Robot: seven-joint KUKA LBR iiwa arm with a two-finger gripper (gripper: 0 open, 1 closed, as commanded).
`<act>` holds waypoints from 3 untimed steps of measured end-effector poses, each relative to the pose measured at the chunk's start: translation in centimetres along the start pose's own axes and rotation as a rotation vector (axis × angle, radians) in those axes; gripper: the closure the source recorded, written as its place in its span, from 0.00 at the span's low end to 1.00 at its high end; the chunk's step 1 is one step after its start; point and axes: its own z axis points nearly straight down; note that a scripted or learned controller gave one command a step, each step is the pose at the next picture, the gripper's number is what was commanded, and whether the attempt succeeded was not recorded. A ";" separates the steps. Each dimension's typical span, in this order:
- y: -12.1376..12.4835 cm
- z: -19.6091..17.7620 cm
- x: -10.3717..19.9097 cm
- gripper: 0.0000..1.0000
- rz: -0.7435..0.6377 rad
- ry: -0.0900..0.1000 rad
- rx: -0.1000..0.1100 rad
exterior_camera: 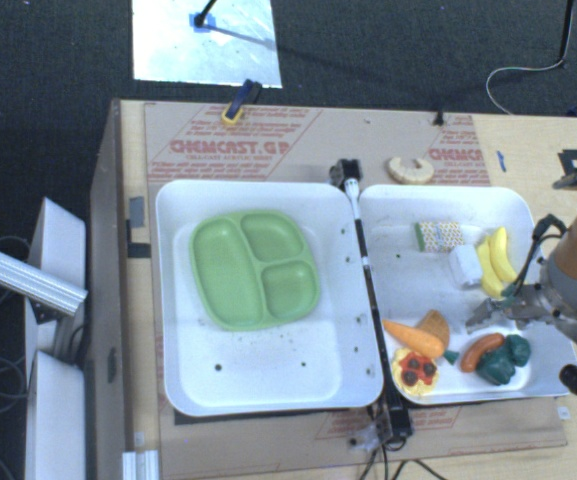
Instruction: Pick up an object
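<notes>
The right bin [398, 208] holds several toy foods. A yellow banana [495, 258] lies beside a white block [465, 264], with a speckled sponge-like piece [439, 234] further back. Along the front lie an orange carrot [415, 337], a brown bread piece [435, 322], a pizza slice [415, 370], a red sausage [482, 349] and green broccoli [503, 361]. My gripper [490, 313] reaches in from the right, low over the bin floor, just below the banana and above the sausage. Nothing is visibly held.
The left bin [198, 378] holds a green divided plate [256, 268]. A bagel [410, 170] lies on the bench behind the right bin, and a small yellow and blue tool [238, 103] sits at the bench's back edge. A black divider [366, 268] separates the bins.
</notes>
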 end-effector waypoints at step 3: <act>16.0 0.5 -0.1 1.00 -0.013 0.016 0.068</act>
